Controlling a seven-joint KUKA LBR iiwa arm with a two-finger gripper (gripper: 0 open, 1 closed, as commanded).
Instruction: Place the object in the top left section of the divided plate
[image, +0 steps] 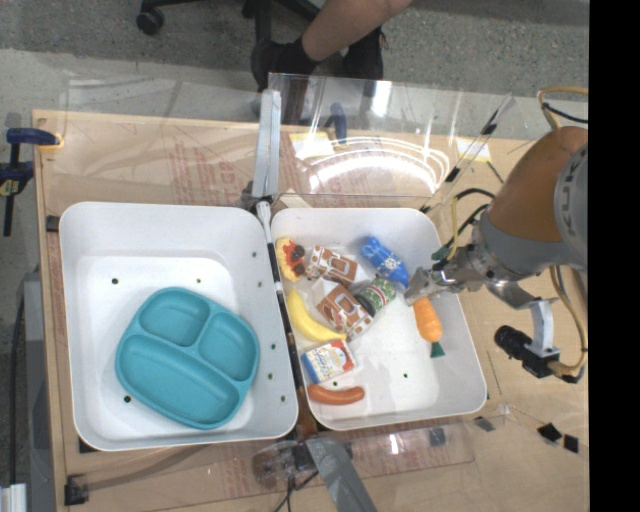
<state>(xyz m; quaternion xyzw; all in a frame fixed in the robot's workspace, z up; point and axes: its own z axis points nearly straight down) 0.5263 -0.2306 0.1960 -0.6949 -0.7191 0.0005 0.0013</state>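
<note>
Gripper (425, 287) low over right bin (455, 385), seemingly just above carrot (429, 322).

The robot's thick grey, rounded arm (560, 225) carries a broad orange band (530, 190) above the wrist. Below the band sits a grey metallic wrist section (500, 262), narrowing to a small dark two-finger gripper (420, 285). Thin yellow and black cables (470, 215) loop beside the wrist. A black knob-like fitting on a pale bracket (530, 345) hangs under the arm.
</note>
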